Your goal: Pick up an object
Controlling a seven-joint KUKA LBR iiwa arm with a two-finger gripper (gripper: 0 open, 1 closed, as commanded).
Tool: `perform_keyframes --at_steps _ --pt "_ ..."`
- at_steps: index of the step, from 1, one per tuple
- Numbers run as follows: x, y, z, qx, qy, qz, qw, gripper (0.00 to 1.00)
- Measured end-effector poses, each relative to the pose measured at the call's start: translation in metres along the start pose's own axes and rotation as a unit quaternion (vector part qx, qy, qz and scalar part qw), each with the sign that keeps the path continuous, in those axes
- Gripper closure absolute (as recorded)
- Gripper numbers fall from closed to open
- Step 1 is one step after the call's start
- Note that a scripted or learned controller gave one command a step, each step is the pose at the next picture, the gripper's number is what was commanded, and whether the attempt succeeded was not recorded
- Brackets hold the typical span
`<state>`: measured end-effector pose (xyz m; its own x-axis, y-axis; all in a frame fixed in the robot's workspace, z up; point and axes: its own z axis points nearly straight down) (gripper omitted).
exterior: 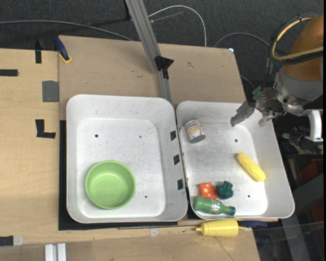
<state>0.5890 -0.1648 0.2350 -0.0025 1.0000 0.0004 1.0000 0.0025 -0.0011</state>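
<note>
— Five small things lie in the right bin (271,162): a small tin can (194,130) on its side near the upper left corner, a yellow toy corn cob (251,166) toward the right wall, and at the front an orange toy (207,190) touching a dark green toy (225,188), with a green bottle (213,206) lying just below them.

— And the end effector (251,115)?

— It hangs over the bin's upper right corner, fingers spread apart, nothing between them. The can sits to its left, apart from it; the corn cob lies below it.

— What else?

— One lime green bowl (110,184) rests in the left bin (76,145), front left. A yellow bottle (219,228) lies on the bench (22,162) just outside the right bin's front wall.
</note>
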Motion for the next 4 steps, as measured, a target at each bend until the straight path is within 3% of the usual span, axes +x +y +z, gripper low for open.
perform_keyframes --at_steps 1,4 --pt "0.000 0.000 0.000 0.000 0.000 0.000 1.0000 0.00" --pt "0.012 0.002 0.147 0.000 -0.001 0.000 1.0000 0.00"
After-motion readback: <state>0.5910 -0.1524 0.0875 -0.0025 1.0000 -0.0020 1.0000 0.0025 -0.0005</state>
